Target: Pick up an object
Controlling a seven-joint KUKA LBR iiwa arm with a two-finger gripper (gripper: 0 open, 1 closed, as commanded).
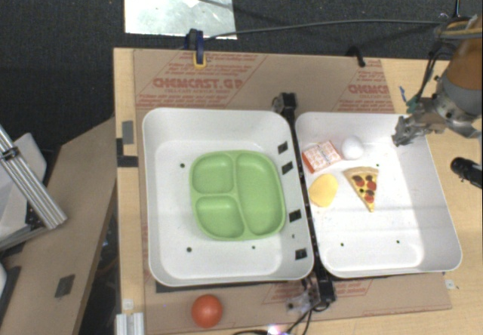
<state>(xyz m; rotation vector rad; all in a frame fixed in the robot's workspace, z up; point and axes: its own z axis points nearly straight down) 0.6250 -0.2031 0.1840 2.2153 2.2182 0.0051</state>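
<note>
Grey gripper (405, 133), grip state unreadable, hovers over the right bin's (423, 250) far corner, seemingly poised above the egg (352, 148).

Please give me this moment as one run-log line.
gripper: over right white bin, far right corner | held: nothing seen | nearest: white egg-shaped ball | untouched: pizza slice toy

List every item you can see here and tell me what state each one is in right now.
gripper: above right bin's far edge, holding nothing visible
green tray: flat in left bin
pizza slice: lying flat, right bin
yellow piece: beside pizza slice
white ball: resting, untouched
red-white packet: lying flat
</note>
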